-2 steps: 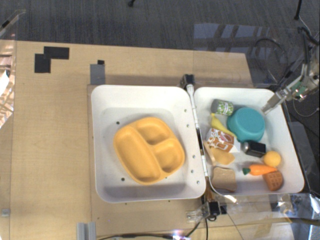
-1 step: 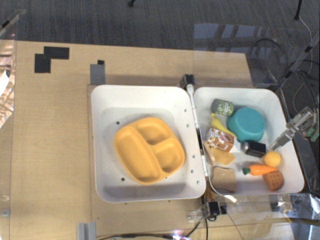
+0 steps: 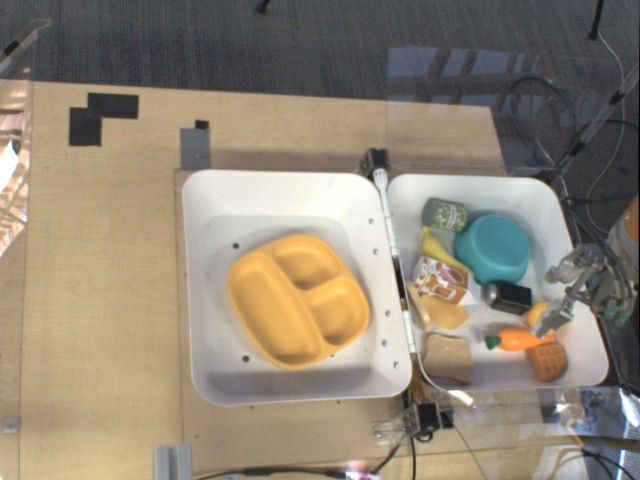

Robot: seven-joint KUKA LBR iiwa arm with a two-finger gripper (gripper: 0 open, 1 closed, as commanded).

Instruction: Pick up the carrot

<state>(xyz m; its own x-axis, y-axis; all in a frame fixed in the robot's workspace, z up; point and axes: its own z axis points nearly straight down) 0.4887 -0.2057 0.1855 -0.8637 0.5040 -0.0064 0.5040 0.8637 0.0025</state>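
The carrot (image 3: 520, 341), orange with a small green top pointing left, lies near the front of the right bin (image 3: 575, 218). My gripper (image 3: 558, 293) hangs at the bin's right side, just above and to the right of the carrot and apart from it. It stands open, with one finger (image 3: 562, 266) toward the back and the other over a small yellow fruit (image 3: 538, 314). Nothing is held between them.
Around the carrot in the right bin are a black item (image 3: 508, 296), a teal bowl (image 3: 493, 248), a green can (image 3: 445, 214), a snack packet (image 3: 440, 280), a brown block (image 3: 450, 358) and an orange-brown piece (image 3: 547, 361). A yellow divided plate (image 3: 297, 298) lies in the left bin (image 3: 200, 268).
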